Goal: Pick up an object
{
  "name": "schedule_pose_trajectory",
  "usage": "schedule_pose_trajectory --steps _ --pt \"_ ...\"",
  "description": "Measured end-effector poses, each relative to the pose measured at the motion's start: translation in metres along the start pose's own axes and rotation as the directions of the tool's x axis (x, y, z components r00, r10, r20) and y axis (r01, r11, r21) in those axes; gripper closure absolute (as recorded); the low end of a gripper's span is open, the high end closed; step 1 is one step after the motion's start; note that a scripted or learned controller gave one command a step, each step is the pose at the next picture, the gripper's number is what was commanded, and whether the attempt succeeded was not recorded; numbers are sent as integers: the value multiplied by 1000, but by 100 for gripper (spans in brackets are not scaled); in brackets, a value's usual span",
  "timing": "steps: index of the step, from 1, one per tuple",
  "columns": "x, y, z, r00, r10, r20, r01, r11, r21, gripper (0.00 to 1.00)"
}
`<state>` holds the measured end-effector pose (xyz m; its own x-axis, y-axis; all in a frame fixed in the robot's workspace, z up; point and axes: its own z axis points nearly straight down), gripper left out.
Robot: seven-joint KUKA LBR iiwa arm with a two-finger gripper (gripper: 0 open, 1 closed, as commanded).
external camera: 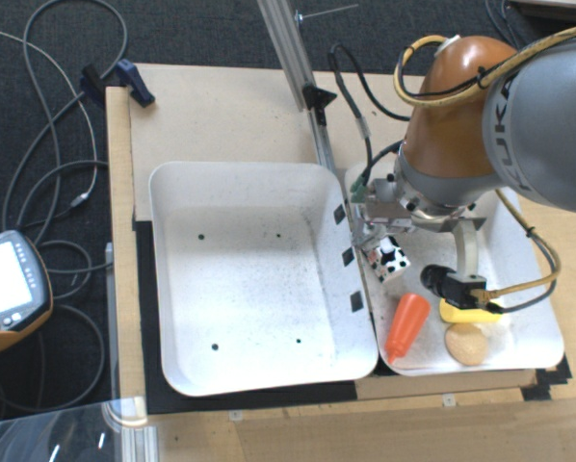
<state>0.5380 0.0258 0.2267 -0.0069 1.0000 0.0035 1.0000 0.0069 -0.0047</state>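
Note:
The right bin (538, 330) holds an orange carrot-shaped toy (406, 323) near its front left corner. A tan rounded lump (467, 345) lies to the right of the carrot, with a small yellow piece (456, 311) just behind it. A small black-and-white toy (392, 259) sits by the bin's left wall. My gripper (373, 231) hangs under the orange wrist, low over the left side of the right bin, just behind and left of the black-and-white toy. The wrist hides how the gripper meets the toy.
The left bin (172, 287) is a wide white tray with a few dark specks. A metal post (288, 46) rises behind the gap between the bins. Cables and a handheld pendant (4, 292) lie on the floor to the left.

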Motion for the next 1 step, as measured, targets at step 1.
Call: schedule_pose_trajectory --steps 1 --pt "60 -18 -7 1000 -2 -1 2 1000 -1 100"
